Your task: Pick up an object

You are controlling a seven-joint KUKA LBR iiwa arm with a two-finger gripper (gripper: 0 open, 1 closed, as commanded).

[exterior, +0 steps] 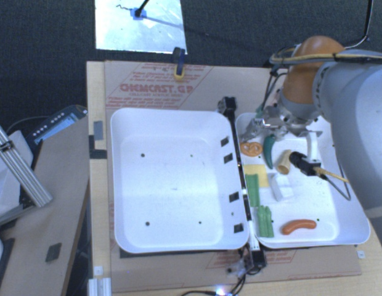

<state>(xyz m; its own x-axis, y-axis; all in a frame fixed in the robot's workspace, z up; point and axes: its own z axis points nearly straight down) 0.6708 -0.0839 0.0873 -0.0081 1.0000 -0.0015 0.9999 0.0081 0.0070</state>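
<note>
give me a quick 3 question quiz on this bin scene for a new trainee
1. True or false: the orange sausage-shaped item lies in the left bin.
2. Which bin is the end effector over? A) left B) right C) neither
3. Fill in: the green blocks lie along the right bin's ____ wall, next to the divider.

Key: 1 false, it lies in the right bin, near its front edge. 2 B, it hangs over the far end of the right bin, near an orange round piece. 3 left.
</note>
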